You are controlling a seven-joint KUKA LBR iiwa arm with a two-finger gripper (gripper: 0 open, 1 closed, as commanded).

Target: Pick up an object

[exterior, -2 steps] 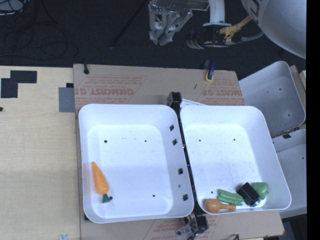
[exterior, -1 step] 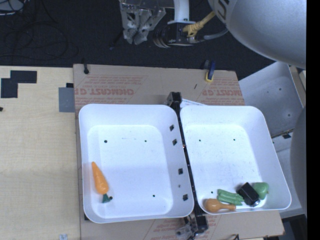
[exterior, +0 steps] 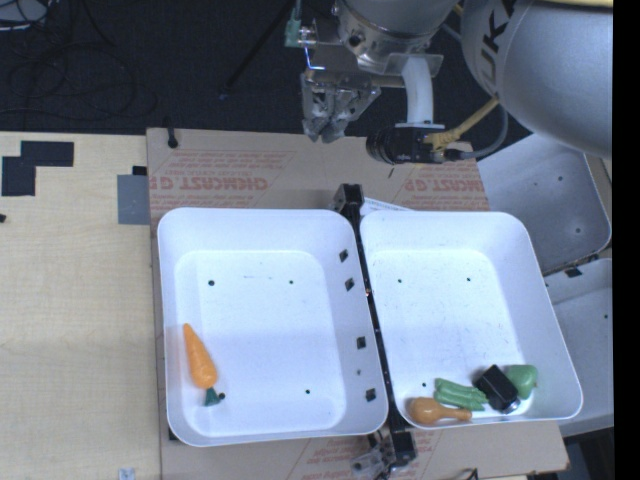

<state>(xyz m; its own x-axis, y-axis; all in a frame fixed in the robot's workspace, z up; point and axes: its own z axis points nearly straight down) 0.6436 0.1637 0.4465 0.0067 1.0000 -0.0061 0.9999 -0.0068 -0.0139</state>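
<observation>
claw hangs beyond both bins' far edges, grip state unclear; carrot lies near left bin's near-left wall.

Brown cardboard sheet lies under both bins.

I read mirrored red print "CHEMCRAFT" on the brown board under the bins; "UK" on the arm.
</observation>
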